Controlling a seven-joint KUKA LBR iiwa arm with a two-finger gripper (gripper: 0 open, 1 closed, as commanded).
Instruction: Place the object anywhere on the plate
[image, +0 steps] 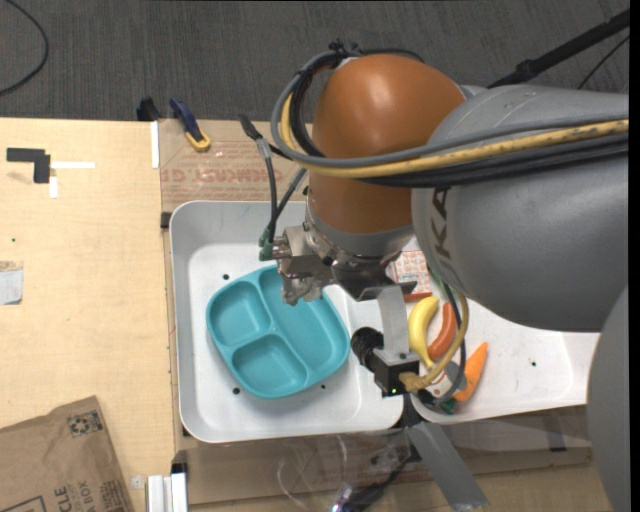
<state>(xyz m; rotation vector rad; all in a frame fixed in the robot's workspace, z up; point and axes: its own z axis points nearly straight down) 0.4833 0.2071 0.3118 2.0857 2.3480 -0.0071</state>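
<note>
A teal plate (275, 340) with three compartments lies in the left white bin (195, 300). My gripper (299, 288) hangs over the plate's far right rim, right under the arm's orange band (375, 110). The wrist hides most of the gripper, and I see no object at its tip. In the right bin (530, 380), beside the arm, lie a yellow banana (424, 322), an orange carrot (471, 371) with a green end, and a red and white packet (411, 268).
The arm's grey body covers most of the right bin. A black fitting with cables (385, 365) sits at the divide between the bins. Flat cardboard (215, 170) lies behind the left bin. A wooden bench top (80, 300) spreads to the left.
</note>
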